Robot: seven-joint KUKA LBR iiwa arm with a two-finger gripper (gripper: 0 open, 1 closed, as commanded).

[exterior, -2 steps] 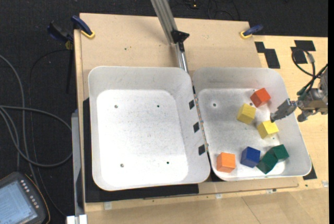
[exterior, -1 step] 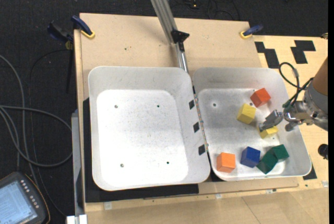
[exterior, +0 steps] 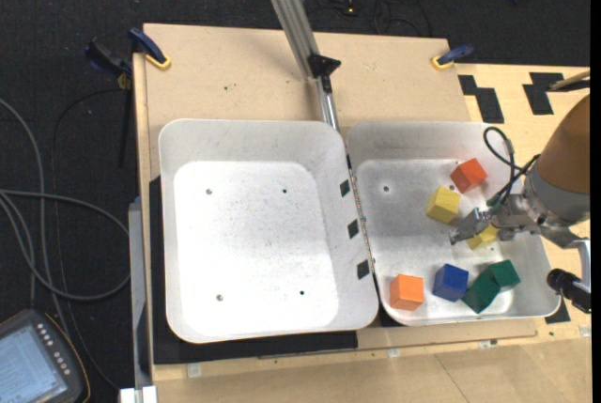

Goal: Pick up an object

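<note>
My gripper (exterior: pixel 475 229) is low in the right bin (exterior: pixel 394 157), reaching in from the right under the grey arm with its orange band (exterior: pixel 568 152). A small yellow block (exterior: pixel 483 240) lies right at the gripper's tip, partly covered by it. A larger yellow block (exterior: pixel 444 204) sits just to its left, with a red-orange block (exterior: pixel 469 174) behind that. Along the bin's front lie an orange block (exterior: pixel 407 290), a blue block (exterior: pixel 451 282) and two green blocks (exterior: pixel 504 274) (exterior: pixel 481 294).
The left bin (exterior: pixel 188 232) stands beside the right one, and their rims meet at the middle. A metal pole (exterior: pixel 286 2) slants in from the top down to the bins' back edge. Clamps sit at the board's back corners (exterior: pixel 150 49) (exterior: pixel 451 56).
</note>
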